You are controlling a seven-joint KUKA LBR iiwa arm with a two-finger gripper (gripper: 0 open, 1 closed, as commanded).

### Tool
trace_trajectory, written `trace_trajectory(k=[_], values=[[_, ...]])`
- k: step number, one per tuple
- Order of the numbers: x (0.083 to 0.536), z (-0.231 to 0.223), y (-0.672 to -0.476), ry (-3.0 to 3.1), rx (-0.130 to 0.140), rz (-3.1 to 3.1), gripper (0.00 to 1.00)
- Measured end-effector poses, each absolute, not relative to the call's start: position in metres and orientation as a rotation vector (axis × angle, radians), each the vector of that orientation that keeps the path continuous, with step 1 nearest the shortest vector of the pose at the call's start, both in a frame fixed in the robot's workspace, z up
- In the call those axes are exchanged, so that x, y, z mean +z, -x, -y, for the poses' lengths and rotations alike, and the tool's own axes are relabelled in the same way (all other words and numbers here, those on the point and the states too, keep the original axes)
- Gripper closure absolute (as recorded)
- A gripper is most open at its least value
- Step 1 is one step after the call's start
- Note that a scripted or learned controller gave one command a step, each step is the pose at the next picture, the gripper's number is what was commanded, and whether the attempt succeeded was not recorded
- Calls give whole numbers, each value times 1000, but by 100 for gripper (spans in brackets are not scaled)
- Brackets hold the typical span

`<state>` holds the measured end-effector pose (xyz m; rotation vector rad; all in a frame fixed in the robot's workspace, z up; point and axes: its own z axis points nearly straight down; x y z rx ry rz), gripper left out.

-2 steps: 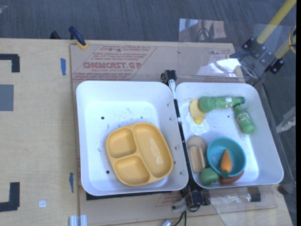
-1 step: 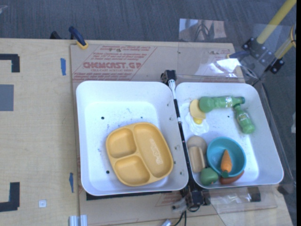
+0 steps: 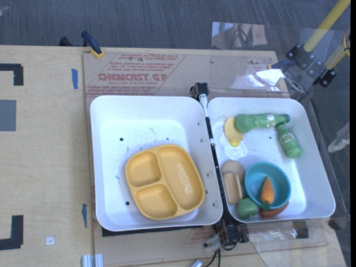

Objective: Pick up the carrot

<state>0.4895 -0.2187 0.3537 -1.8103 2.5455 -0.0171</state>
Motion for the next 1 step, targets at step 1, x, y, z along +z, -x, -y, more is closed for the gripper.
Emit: trace_trajectory(k=[1], values=[[342,223,-481,2386,0,-2037,0]])
